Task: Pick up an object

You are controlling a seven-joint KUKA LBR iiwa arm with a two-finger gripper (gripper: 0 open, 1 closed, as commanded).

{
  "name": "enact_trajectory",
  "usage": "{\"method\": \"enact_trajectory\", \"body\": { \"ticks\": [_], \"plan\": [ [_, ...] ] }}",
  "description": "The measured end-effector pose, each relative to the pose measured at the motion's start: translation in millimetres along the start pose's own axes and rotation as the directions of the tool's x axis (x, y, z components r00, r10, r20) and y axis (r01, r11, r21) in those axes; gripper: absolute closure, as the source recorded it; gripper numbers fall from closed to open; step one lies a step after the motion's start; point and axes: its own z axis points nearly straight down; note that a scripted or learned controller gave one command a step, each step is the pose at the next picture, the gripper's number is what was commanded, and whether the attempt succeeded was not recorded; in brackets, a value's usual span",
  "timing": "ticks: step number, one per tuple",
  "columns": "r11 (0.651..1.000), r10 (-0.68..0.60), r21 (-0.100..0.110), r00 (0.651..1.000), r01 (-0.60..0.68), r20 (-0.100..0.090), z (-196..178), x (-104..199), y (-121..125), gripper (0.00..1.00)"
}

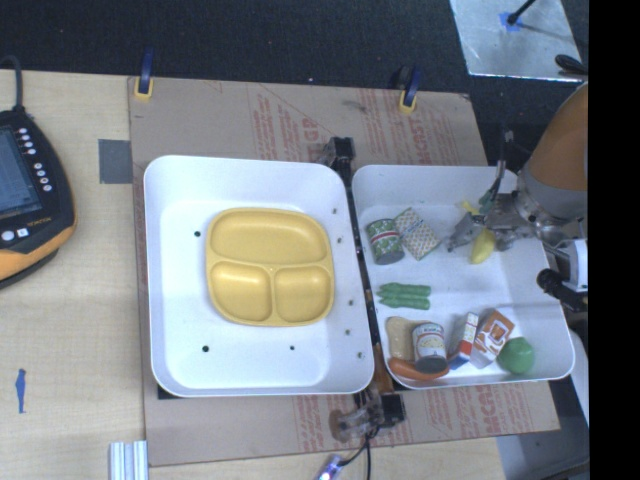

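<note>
A small yellow object [482, 248] lies in the right bin [455, 280], right at the tips of the end effector [478, 230]; whether its fingers are open or clamped on it, I cannot tell. Just left of the end effector sit a patterned packet [417, 233] and a green can [384, 241]. Farther left, the left bin [180, 298] holds a yellow divided plate [269, 265]

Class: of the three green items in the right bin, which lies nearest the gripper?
The green can, lying beside the patterned packet, is nearest the gripper; the bean pods and ball lie farther.
</note>
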Motion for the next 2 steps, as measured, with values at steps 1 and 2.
{"method": "enact_trajectory", "body": {
  "ticks": [1, 2],
  "plan": [
    [1.0, 0.0, 0.002, 1.0, 0.0, 0.0, -10.4, -0.6, 0.0, 1.0],
    [1.0, -0.002, -0.001, 1.0, 0.002, 0.0, -0.3, 37.1, 18.1, 1.0]
  ]
}}
